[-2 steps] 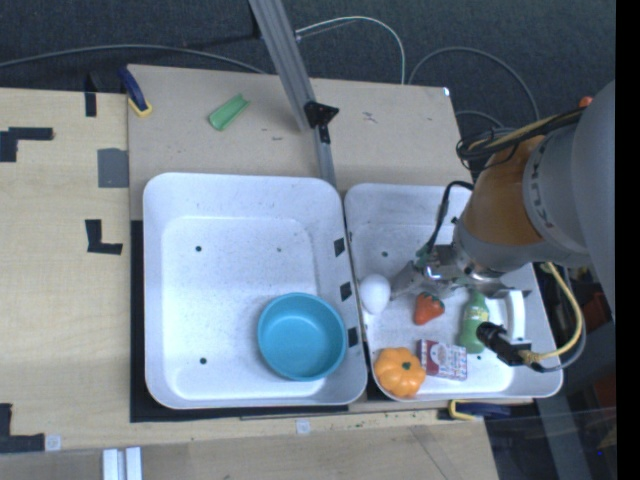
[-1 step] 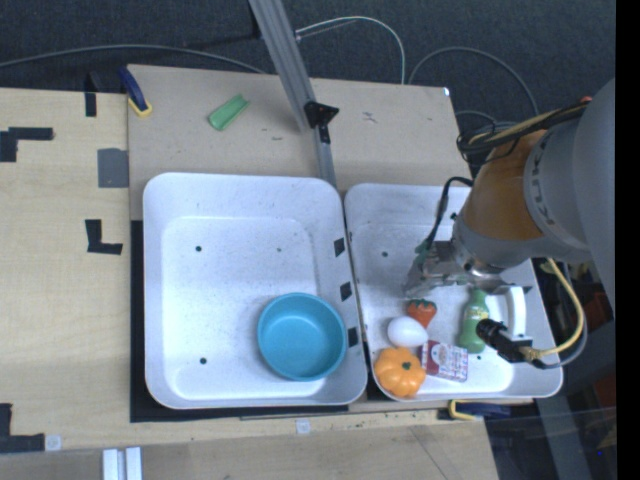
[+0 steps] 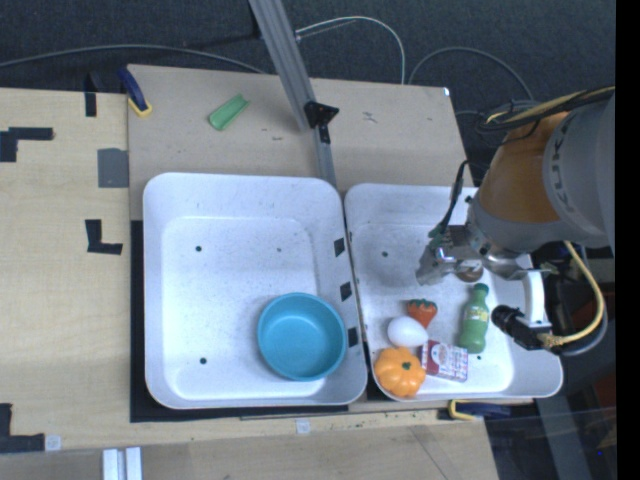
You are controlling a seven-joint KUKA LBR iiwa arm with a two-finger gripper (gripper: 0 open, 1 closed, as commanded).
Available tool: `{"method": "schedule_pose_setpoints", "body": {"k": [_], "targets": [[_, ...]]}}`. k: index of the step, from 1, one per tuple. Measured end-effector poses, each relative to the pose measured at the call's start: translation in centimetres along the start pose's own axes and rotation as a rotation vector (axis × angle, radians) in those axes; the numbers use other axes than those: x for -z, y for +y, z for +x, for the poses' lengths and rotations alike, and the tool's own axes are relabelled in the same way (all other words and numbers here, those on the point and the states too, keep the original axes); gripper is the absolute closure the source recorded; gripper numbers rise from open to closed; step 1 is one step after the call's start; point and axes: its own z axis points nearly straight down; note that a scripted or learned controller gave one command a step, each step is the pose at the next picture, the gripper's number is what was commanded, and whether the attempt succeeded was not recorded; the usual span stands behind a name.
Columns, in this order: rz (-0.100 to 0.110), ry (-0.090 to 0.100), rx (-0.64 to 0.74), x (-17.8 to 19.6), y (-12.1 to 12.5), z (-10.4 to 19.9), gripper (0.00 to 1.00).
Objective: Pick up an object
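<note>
1. Arm (image 3: 545,173) is reaching in from 3 o'clock, its orange band showing above the wrist.
2. Gripper (image 3: 432,273) is hanging over the right bin (image 3: 400,213), near that bin's centre; nothing is sitting between its tips, and how wide they stand cannot be told.
3. Five items are crowding the right bin's 5 o'clock corner.
4. Strawberry (image 3: 423,312) is lying just at 6 o'clock of the gripper, apart from it.
5. Egg (image 3: 405,331) is touching the strawberry at its 7 o'clock.
6. Pumpkin (image 3: 400,371) is sitting at 6 o'clock of the egg, against the front rim.
7. Carton (image 3: 446,360) is lying just at 3 o'clock of the pumpkin.
8. Green bottle (image 3: 474,318) is lying at 3 o'clock of the strawberry.
9. Blue bowl (image 3: 300,335) is resting in the left bin (image 3: 200,228), toward 5 o'clock.
10. Green block (image 3: 227,112) is lying on the bench at 12 o'clock of the left bin.
</note>
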Motion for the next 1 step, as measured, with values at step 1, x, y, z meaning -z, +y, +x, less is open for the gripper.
{"method": "schedule_pose_setpoints", "body": {"k": [1], "targets": [[-0.003, -0.001, 0.000, 6.09, 0.32, -0.66, 1.00]]}}
